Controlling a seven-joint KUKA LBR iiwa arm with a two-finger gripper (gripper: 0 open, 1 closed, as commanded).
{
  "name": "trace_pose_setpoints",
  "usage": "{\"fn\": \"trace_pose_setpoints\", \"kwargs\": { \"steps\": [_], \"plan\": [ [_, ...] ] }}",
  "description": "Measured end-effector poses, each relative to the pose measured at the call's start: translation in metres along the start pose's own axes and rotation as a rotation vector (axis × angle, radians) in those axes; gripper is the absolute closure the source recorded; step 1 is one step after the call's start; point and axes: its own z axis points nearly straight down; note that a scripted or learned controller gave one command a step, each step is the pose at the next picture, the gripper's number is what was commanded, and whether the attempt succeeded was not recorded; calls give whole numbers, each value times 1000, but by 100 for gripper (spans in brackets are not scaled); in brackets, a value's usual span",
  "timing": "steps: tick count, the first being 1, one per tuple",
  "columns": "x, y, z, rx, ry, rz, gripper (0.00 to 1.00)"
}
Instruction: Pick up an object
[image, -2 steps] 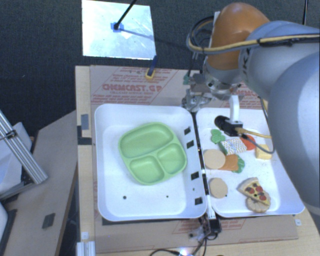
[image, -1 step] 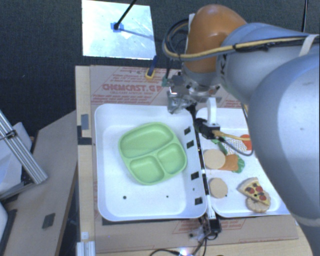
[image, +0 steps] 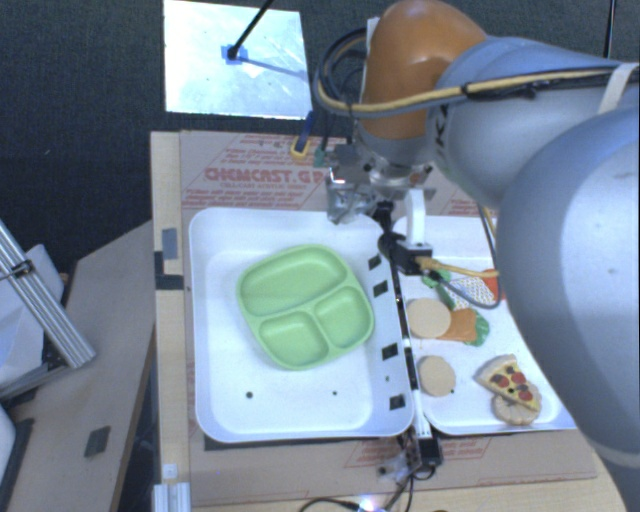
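Note:
A green divided plate (image: 300, 305) lies in the middle of the left bin (image: 290, 405). The right bin (image: 470, 415) holds a round beige disc (image: 428, 318), a smaller tan disc (image: 436, 375), a toy pizza slice (image: 510, 387), an orange carrot-like piece with green leaves (image: 466, 326) and a mesh utensil with an orange handle (image: 472, 284). My gripper (image: 347, 207) hangs over the far edge of the left bin, close to the divider between the bins. It is apart from the plate and from the toys, and nothing shows in it.
The big grey arm covers the far right part of the right bin. Black clips run along the divider (image: 398, 330) between the bins. A cardboard sheet (image: 250, 180) lies under both bins, and a metal frame (image: 45, 300) stands at the left.

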Motion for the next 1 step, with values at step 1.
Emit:
{"fn": "trace_pose_setpoints", "kwargs": {
  "steps": [1],
  "plan": [
    [-12, -6, 15, 2, -2, 7, 100]
  ]
}}
